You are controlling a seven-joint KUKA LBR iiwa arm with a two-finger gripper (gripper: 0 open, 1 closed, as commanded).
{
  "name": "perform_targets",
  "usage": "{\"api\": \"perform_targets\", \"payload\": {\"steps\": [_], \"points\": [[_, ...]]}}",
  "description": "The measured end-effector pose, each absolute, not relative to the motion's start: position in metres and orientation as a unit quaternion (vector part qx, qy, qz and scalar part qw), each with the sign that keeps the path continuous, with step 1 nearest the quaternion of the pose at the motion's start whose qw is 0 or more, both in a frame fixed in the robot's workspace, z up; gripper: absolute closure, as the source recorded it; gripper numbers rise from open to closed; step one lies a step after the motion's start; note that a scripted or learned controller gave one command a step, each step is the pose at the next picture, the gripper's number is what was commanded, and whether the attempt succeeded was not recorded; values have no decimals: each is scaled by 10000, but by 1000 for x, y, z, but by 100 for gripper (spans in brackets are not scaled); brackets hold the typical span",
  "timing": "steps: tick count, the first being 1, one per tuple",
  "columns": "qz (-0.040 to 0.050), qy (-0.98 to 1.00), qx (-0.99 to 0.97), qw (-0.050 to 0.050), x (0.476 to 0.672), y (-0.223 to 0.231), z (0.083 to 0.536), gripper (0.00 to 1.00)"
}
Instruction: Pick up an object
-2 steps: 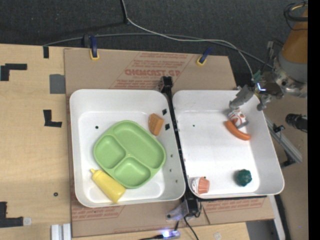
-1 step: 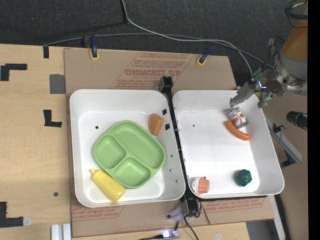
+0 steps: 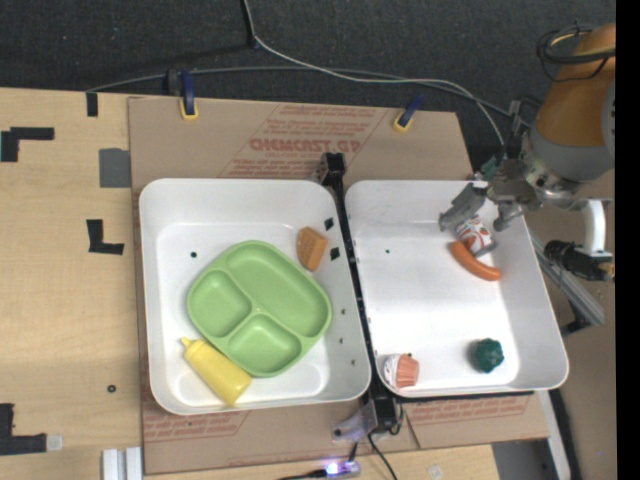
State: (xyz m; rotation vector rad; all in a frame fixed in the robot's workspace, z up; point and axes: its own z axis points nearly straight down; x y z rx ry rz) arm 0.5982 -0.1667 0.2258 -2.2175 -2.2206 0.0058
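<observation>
While gripper (image 3: 487, 215) hovers over right bin (image 3: 420, 298), fingers spread wide, nothing held: approach step. Target looks like orange sausage (image 3: 474, 261) just below, beside small red-white can (image 3: 476, 234). Next: descend, close squarely.

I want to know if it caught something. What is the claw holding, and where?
Cannot be told. The gripper is just above a small can and sausage.
</observation>
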Motion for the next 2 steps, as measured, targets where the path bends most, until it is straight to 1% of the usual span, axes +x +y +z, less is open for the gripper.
{"api": "perform_targets", "payload": {"steps": [2], "points": [[22,-7077,-7065,21,599,-162,136,0]]}}
